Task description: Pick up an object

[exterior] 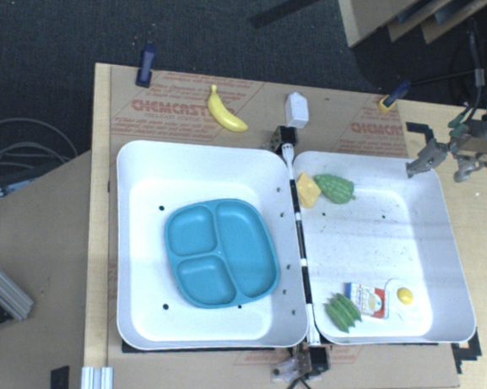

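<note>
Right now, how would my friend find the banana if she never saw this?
Start at the left bin with the blue tray. Look past its far edge, onto the brown board. The banana lies there, curved and yellow, outside both bins.

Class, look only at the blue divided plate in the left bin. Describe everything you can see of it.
The blue divided plate looks like smooth, matte plastic, a rounded rectangle with raised ridges splitting it into three compartments: two smaller ones and one larger one along its right side. It lies flat and face up near the middle of the left bin, turned at a slight angle to the bin's walls. Its compartments hold nothing. Only the bin floor touches it.
</note>
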`<state>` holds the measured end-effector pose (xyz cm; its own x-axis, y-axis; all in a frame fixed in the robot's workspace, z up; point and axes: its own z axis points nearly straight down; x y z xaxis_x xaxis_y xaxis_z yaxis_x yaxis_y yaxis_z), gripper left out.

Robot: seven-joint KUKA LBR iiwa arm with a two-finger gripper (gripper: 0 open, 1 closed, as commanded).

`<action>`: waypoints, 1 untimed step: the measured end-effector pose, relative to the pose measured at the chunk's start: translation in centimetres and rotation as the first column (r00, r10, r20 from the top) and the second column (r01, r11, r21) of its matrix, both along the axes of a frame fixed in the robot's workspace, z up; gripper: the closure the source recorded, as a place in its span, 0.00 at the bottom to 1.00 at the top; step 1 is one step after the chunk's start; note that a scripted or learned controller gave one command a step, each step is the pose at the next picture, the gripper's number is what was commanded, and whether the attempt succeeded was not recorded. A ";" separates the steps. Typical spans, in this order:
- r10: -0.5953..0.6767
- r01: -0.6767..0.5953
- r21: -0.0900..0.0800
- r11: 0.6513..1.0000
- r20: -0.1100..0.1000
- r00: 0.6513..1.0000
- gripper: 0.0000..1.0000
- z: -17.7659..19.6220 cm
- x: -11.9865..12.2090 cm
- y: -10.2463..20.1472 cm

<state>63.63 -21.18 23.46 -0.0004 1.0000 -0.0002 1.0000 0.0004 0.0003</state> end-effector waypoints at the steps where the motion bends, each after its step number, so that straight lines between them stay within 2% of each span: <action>1: 0.001 -0.001 0.002 1.000 -0.003 1.000 0.00 -7.3 1.9 6.0</action>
<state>65.53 -15.22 16.12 -0.0017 1.0000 0.0017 1.0000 0.0017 -0.0022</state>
